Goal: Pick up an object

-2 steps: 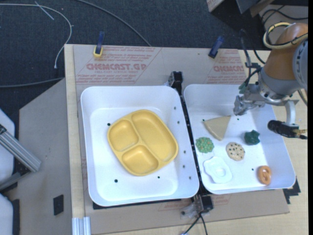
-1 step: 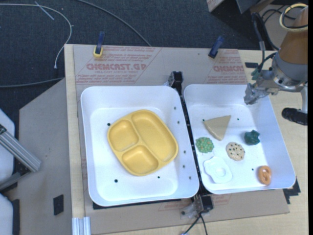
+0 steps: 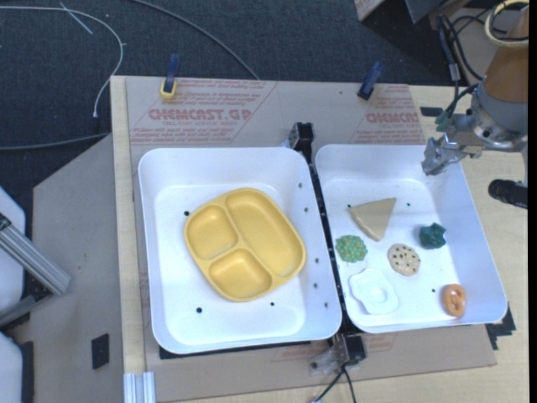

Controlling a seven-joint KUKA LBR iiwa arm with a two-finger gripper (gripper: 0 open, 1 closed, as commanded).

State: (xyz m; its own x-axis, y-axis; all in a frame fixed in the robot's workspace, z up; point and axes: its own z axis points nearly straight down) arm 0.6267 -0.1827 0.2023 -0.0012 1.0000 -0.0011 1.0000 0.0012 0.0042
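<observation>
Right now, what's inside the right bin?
The right bin holds a tan wedge, green disc, cookie, dark green piece, fried egg and orange pretzel. The gripper covers its far corner.

You look down from one fixed camera set above the bench [image 3: 210, 107], tilted at a slant and far enough back to frame the left bin [image 3: 159, 183] and the right bin [image 3: 478, 225] whole.
</observation>
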